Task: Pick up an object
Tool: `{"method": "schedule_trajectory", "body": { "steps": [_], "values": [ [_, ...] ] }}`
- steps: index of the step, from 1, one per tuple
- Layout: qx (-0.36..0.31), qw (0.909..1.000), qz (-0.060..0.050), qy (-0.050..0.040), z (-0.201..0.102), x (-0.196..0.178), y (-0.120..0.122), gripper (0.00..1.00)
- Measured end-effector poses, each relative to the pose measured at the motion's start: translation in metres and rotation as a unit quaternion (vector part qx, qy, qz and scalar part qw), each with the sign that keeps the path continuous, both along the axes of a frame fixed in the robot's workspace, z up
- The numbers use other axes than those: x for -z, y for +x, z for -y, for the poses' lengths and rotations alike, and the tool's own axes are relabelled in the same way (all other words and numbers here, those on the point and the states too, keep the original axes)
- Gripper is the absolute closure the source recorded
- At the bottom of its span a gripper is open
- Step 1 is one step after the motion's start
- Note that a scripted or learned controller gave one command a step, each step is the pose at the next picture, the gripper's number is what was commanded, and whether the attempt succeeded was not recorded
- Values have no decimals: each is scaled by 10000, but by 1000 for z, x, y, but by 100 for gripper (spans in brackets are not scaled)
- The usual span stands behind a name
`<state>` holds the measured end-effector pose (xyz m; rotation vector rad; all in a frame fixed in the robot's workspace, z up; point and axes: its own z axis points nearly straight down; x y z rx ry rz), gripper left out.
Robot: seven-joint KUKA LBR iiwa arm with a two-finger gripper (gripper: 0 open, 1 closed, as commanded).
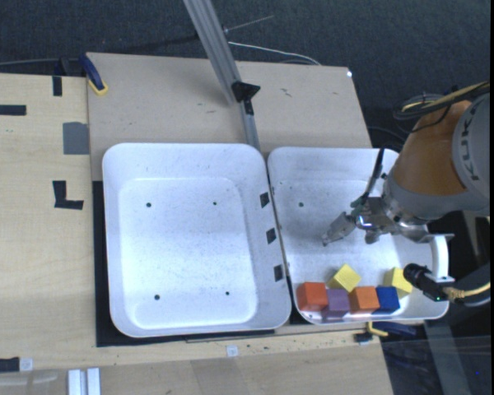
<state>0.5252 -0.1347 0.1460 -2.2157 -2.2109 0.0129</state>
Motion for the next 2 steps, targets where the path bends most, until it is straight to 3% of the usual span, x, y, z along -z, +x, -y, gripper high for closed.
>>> {"method": "schedule_trajectory", "body": {
  "steps": [1, 2],
  "values": [
    [-33, 10000, 48, -7, -32, 58, 38, 0],
    [-18, 10000, 52, -4, -30, 45, 38, 100]
  ]
}}
